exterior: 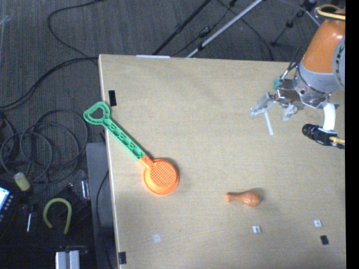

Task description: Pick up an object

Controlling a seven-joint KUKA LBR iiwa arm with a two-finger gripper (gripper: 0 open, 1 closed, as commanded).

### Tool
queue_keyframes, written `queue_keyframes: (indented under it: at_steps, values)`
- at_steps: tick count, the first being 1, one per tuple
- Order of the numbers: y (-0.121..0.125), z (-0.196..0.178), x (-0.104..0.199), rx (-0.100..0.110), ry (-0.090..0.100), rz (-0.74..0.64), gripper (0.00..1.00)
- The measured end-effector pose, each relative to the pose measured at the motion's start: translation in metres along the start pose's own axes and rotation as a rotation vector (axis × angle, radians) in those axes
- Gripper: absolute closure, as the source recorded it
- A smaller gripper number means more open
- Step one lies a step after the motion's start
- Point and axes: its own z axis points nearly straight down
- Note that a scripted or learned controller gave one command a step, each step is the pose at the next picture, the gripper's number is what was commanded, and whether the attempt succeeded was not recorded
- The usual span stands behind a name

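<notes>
A toy strainer lies on the tan bench top (213, 100) at the left: its orange mesh head (160, 176) points toward the front and its green handle (116, 131) reaches past the bench's left edge. A small orange drumstick-shaped object (245, 198) lies near the front middle. My gripper (274, 111) hangs at the right under the grey wrist and orange band, above bare bench surface. Its fingers are spread and open, with nothing between them. It is well to the upper right of the drumstick and far from the strainer.
Small square markers (256, 228) dot the front right of the bench. A black tag (113, 98) sits near the left edge. Cables and a green U-shaped item (57, 210) lie on the floor at the left. Stand legs (235, 15) cross the floor behind the bench.
</notes>
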Motion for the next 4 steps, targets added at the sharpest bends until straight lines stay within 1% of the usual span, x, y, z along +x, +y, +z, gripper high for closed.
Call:
queue_keyframes:
  at_steps: [1,2,3,4]
  values:
    - [0.03,0.111,0.004,0.0,-0.003,-0.134,0.0]
    - [0.032,0.084,-0.014,-0.003,-0.004,-0.325,0.0]
    - [0.032,0.084,-0.013,-0.003,-0.003,-0.554,0.0]
    - [0.032,0.111,-0.012,-0.002,-0.003,-0.589,0.0]
